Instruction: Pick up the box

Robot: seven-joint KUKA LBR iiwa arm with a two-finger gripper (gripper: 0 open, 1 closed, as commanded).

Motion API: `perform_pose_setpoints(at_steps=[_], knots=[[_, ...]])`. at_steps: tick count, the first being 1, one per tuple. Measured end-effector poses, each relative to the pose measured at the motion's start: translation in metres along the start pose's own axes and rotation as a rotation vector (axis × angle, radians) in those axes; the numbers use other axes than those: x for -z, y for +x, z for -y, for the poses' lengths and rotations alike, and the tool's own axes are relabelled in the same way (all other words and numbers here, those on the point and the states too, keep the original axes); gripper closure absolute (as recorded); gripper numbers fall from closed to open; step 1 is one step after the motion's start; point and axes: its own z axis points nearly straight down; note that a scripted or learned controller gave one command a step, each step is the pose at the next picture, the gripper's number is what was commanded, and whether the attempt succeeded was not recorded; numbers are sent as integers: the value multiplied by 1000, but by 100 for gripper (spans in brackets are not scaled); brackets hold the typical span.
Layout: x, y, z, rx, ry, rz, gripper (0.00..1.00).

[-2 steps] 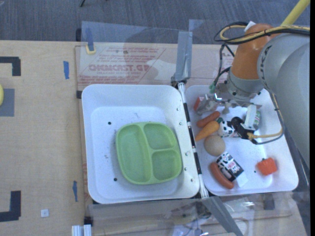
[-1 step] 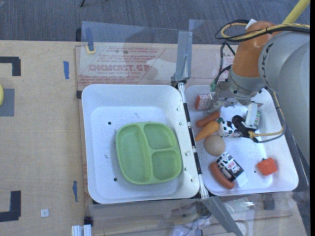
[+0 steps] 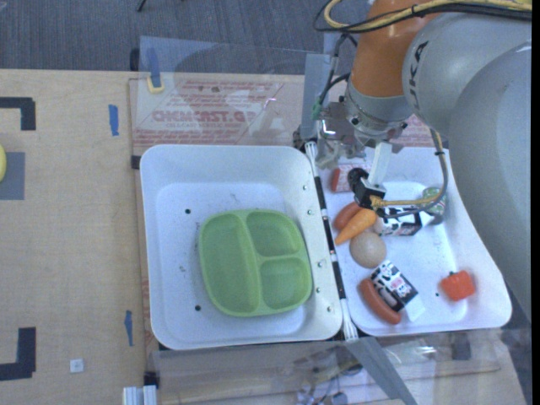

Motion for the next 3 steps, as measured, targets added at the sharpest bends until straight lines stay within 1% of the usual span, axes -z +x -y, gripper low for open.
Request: perform_pose_setpoints(at_steps=[1, 2, 3], knots=[[5, -1, 0, 1, 6, 4, 100], [4, -1, 0, 2, 6, 4, 0], [-3, -55, -3, -40, 8, 3, 0]])
